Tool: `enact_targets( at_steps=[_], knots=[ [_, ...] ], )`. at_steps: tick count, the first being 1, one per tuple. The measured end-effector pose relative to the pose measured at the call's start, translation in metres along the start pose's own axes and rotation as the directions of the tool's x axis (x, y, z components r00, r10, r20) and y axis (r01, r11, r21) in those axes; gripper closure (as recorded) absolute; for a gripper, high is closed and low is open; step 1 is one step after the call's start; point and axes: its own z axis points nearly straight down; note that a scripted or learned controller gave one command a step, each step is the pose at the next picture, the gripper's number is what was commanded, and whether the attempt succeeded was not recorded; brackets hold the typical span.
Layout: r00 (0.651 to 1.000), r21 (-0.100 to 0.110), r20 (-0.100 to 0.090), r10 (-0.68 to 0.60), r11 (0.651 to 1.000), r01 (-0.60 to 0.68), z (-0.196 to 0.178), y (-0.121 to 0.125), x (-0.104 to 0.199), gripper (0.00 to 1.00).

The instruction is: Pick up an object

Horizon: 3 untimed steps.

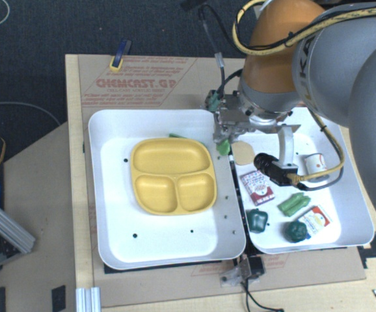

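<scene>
My gripper (222, 137) hangs over the wall between the two bins, near their back edge. A small green piece (223, 147) sits between its fingertips, just above the divider, so the gripper is shut on it. A yellow divided plate (173, 175) lies in the left bin (110, 194). In the right bin (350, 220) lie a tan round disc (242, 152), a red packet (257, 184), a bright green oblong piece (293, 204), two dark green lumps (257, 221) (297, 231), a white and red packet (317, 219) and a small white cup (313, 163).
A thin green sliver (177, 136) pokes out behind the plate's far rim. The arm's orange band and grey body cover the back of the right bin. A blue and yellow clip (119, 56) lies on the cardboard behind the bins.
</scene>
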Motion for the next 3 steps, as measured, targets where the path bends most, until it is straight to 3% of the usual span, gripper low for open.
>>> enact_targets(
  at_steps=[2, 3],
  knots=[
    [1.0, 0.008, 0.002, 0.008, 1.0, -0.008, 0.001, -0.007, 0.008, 1.0],
    [1.0, 0.011, 0.002, 0.008, 1.0, -0.008, 0.019, -0.009, 0.004, 1.0]
  ],
)
